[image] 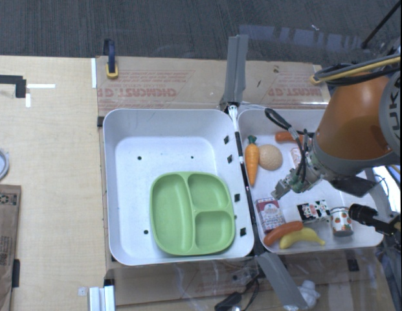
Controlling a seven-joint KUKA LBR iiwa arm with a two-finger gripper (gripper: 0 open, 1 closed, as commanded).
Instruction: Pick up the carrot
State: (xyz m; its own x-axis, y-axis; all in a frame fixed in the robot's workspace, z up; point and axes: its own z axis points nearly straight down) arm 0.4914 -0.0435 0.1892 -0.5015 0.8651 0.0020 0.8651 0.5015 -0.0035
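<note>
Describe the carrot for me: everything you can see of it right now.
The carrot is orange with a small green top, smooth like a plastic toy. It lies flat in the right bin, along the left wall, green end pointing away from the camera, tip toward it. A tan, rounded item sits close beside it. The gripper is nearby, not touching.

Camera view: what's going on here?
The KUKA arm reaches into the right bin, its end effector low over the bin floor. The carrot lies to the camera's left of it, by the bin's left wall, apparently not gripped. A green divided plate sits in the left bin.
</note>
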